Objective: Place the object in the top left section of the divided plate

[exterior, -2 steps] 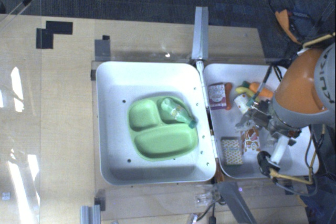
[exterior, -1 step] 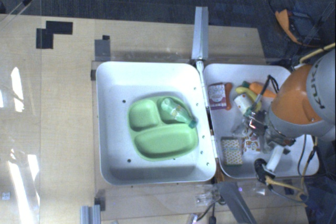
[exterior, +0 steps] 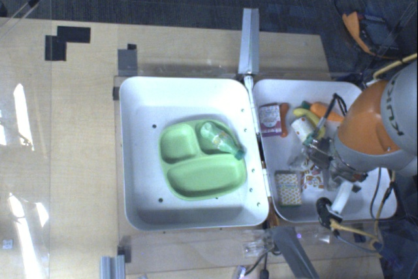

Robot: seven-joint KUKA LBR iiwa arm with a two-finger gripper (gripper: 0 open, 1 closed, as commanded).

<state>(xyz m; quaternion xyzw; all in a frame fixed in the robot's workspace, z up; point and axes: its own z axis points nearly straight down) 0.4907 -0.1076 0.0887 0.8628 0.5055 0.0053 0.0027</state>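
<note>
The grey arm with its orange band is seen over the right white bin (exterior: 385,202), and the claw (exterior: 312,152) is lowered among the clutter there; whether it is open or closed cannot be told, since the wrist hides it.

Well to the claw's left, in the left white bin (exterior: 134,140), lies the green divided plastic plate (exterior: 196,173). A clear, green-tinted bottle-like object (exterior: 219,136) rests in the plate's upper right section, with its dark cap end touching the rim on the side nearest the claw. The upper left section, beyond it, is seen bare.

Just beside the claw lie a small patterned packet (exterior: 288,187), toward the viewer, and a dark maroon packet (exterior: 270,119), up and to its left. A yellow and an orange item (exterior: 318,110) lie just beyond the claw.

Which object is meant by the task cannot be settled from the view. If one from the right bin is to be taken, a single item should be isolated, gripped across its narrow side, and checked between the fingers before lifting. The bin walls should be cleared with height, and release should be made low over the far left section, past the bottle, so that no roll into the neighbouring compartment is caused.
</note>
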